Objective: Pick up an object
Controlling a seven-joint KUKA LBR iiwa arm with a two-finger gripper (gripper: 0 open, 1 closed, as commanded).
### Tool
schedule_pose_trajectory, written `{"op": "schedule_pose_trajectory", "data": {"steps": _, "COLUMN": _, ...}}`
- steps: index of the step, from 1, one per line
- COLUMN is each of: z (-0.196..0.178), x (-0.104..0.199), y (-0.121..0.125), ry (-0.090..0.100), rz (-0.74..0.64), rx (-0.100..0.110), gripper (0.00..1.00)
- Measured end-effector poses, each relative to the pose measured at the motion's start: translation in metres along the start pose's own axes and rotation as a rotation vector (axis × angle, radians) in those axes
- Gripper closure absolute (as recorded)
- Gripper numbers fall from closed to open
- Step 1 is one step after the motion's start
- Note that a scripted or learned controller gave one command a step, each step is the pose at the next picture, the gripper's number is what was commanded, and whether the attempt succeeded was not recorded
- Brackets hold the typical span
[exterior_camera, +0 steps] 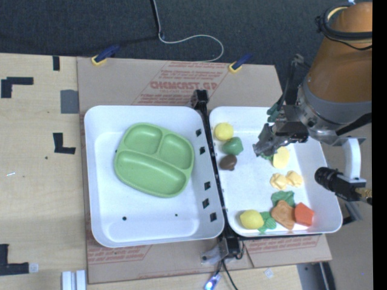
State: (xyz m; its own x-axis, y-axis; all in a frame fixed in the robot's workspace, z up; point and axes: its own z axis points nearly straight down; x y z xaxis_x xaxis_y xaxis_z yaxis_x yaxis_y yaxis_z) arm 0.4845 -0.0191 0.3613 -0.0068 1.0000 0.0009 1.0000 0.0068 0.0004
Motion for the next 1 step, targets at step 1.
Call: {"op": "schedule_pose_trajectory", "data": {"steps": 1, "z": -0.0383, "x": 0.0477, "y": -0.0003, "ry": 0.000, "rz": -0.001, "rx": -0.002, "gripper": 1.00}}
